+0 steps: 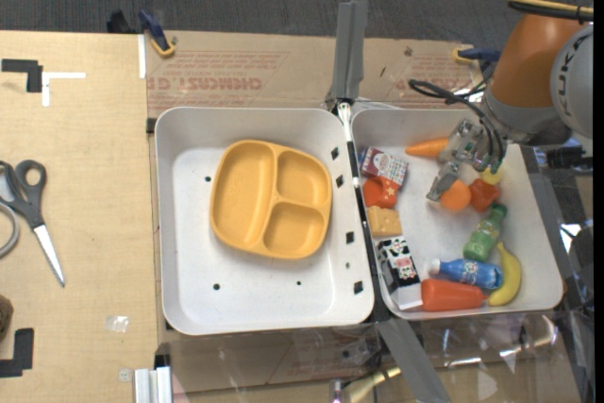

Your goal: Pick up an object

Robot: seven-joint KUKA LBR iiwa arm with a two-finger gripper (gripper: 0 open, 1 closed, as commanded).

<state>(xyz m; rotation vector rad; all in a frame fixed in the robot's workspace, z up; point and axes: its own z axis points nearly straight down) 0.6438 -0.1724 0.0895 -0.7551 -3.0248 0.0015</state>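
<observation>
Jaws [451, 176] spread open over orange fruit [456, 194] at right bin's [543, 212] one o'clock; nothing lifted yet.

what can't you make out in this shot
- Gripper in the camera view: its fingertips are too small to read against the orange fruit.
- Red toy: partly covered by the gripper.
- Red-and-white carton: print too small to read.
- Scissors: one handle loop cut off by the left edge.

Grey arm [576, 80], orange band, black cables, metallic gripper [460, 167]
</observation>
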